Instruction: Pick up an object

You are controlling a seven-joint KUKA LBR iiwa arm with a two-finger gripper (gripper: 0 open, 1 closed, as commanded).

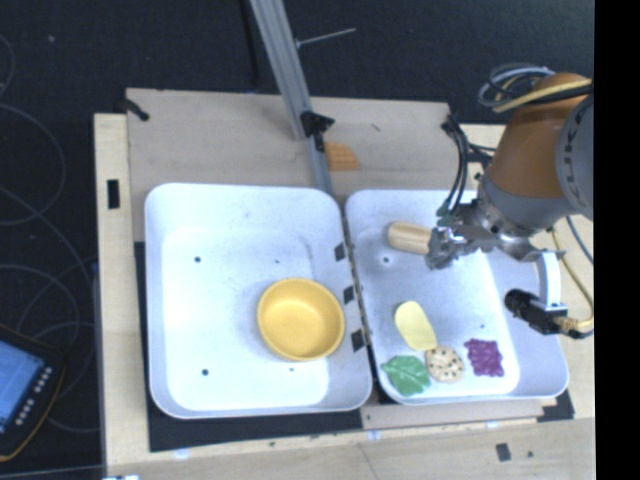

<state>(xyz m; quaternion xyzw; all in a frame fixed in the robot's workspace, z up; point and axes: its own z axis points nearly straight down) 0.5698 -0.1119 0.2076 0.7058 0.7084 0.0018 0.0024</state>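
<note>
One wooden cylinder [408, 236] lies touching the tool [441, 251].

One fixed camera looks down at a slant from above. It takes in both shallow white plastic bins [180, 268] whole.

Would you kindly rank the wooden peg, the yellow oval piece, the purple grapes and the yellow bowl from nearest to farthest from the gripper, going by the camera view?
Measured from the gripper in the right bin:
1. Wooden peg, just to its left in the view, same bin.
2. Yellow oval piece, below it, same bin.
3. Purple grapes, near the right bin's lower edge.
4. Yellow bowl, over in the left bin.
</note>
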